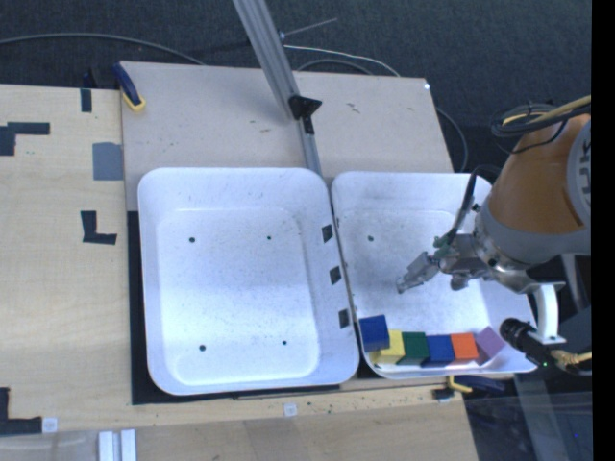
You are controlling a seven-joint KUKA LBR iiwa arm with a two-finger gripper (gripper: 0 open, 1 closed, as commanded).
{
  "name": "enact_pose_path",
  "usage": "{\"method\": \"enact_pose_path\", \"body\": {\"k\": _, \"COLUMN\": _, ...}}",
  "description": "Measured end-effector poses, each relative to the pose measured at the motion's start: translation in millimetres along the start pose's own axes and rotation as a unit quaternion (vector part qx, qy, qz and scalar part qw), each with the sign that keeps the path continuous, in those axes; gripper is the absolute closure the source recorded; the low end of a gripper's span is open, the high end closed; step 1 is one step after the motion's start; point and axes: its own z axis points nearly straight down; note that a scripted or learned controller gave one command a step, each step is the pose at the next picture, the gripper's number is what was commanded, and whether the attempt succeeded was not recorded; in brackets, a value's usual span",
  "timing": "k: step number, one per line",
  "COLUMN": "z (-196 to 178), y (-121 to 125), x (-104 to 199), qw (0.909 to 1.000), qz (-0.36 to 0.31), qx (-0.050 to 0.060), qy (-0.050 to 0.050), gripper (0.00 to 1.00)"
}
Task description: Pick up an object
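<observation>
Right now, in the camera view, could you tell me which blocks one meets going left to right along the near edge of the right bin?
Blue block stacked on a yellow block → green block → second blue block → orange block → purple block.

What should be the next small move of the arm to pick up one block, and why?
Probably move the tool toward the near edge of the right bin and lower it over the blue block. The tool hangs above bare bin floor, apart from the row of blocks along that edge. The blue block ends the row, with free space on its far side.
</observation>
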Motion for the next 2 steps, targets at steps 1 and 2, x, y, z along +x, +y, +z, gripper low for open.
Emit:
{"method": "enact_pose_path", "body": {"k": 1, "z": -23, "y": 89, "x": -37, "qw": 1.0000, "qz": 0.000, "qx": -0.003, "qy": -0.002, "gripper": 0.00}}
{"method": "enact_pose_path", "body": {"k": 2, "z": 35, "y": 67, "x": 9, "qw": 1.0000, "qz": -0.001, "qx": 0.003, "qy": 0.000, "gripper": 0.00}}
